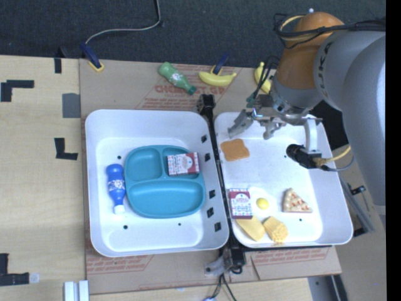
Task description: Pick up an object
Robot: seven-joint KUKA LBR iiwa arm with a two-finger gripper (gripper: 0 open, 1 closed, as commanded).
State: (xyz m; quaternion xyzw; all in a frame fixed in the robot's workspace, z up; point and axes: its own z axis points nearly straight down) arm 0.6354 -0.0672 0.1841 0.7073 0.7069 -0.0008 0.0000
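Observation:
My gripper (254, 128) hangs over the far part of the right bin (326, 199), its two grey fingers spread open with nothing between them. A brown toast slice (234, 150) lies just below and left of the fingertips. Nearer the front of that bin lie a small red carton (240, 204), a fried egg (261, 202), a pizza slice (296, 202), a yellow cheese wedge (252, 229) and a corn cob (276, 229). In the left bin (103, 168), a blue divided plate (164, 181) carries another red carton (183, 164), and a blue bottle (115, 187) lies beside it.
A green bottle (176, 78) and a banana (217, 77) lie on the cardboard behind the bins. The black divider (212, 162) between the bins runs just left of the toast. The arm's grey body fills the upper right.

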